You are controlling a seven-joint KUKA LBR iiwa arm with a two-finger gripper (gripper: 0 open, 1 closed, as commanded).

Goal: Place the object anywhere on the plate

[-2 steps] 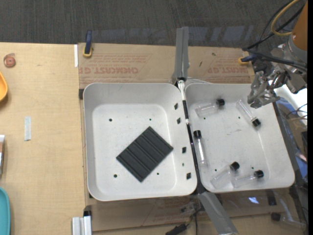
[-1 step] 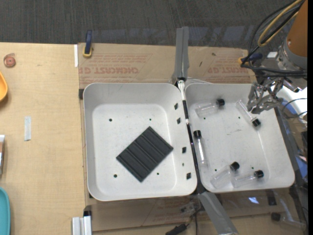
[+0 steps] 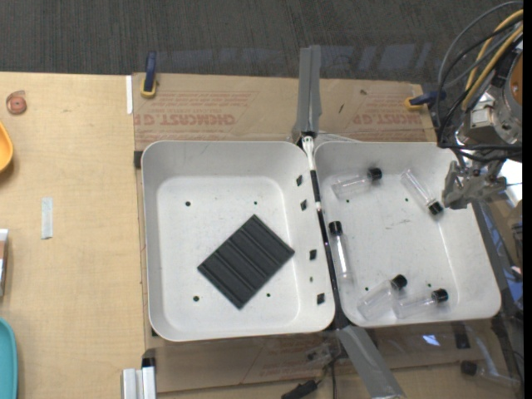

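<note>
A dark ribbed plate (image 3: 246,260) lies flat and turned diagonally in the left bin (image 3: 166,173). Several clear tubes with black caps lie in the right bin (image 3: 391,231): one (image 3: 356,182) at the back, one (image 3: 418,190) at the back right, one (image 3: 338,252) along the left wall, and two (image 3: 381,294) (image 3: 420,301) at the front. My gripper (image 3: 464,188) hangs over the right bin's right rim, just right of the back-right tube's black cap (image 3: 435,209). I see nothing held in it.
A grey divider bar (image 3: 309,98) runs between the bins at the back. Cables (image 3: 474,48) loop above the arm at the right. Blue and yellow clamps (image 3: 150,77) (image 3: 420,100) hold the cardboard behind the bins. A wooden bench (image 3: 66,223) extends left.
</note>
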